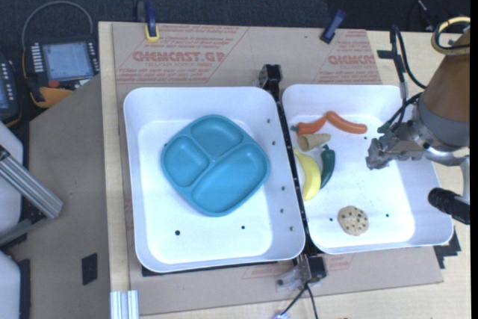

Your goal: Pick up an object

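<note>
The gripper (378,156) hangs over the right bin (418,224); whether its fingers are parted or closed cannot be told. In that bin's left half lie an orange hot dog (340,122), yellow banana (309,174), green pepper (327,163) and speckled cookie (352,220).

Arm (448,97): broad orange band above a grey wrist section. Black cables loop along its upper side. Gripper (377,155) is a dark grey, blocky metal assembly. A black rounded part sits below the wrist.
</note>
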`<state>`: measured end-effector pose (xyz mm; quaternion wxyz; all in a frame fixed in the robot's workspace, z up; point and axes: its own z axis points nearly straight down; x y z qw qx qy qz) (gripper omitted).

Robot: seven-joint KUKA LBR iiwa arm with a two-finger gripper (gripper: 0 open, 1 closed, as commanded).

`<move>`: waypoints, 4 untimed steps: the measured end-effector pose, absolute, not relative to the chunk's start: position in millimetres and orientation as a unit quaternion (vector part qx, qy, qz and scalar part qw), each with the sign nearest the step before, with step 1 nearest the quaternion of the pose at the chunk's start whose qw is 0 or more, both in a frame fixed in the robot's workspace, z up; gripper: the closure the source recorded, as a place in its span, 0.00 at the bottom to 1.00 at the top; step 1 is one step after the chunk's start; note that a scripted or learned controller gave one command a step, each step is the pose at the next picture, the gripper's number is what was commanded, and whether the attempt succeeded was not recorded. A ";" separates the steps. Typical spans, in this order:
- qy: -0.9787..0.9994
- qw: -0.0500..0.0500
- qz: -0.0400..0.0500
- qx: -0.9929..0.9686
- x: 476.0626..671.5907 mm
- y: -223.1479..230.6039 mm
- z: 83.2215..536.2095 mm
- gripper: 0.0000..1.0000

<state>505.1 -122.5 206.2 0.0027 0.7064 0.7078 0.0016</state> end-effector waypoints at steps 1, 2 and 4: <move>0.708 0.004 0.002 0.707 506.8 -122.7 258.8 1.00; 0.709 0.001 0.001 0.705 528.1 -74.3 242.7 1.00; 0.710 0.001 0.002 0.705 576.7 28.1 250.0 1.00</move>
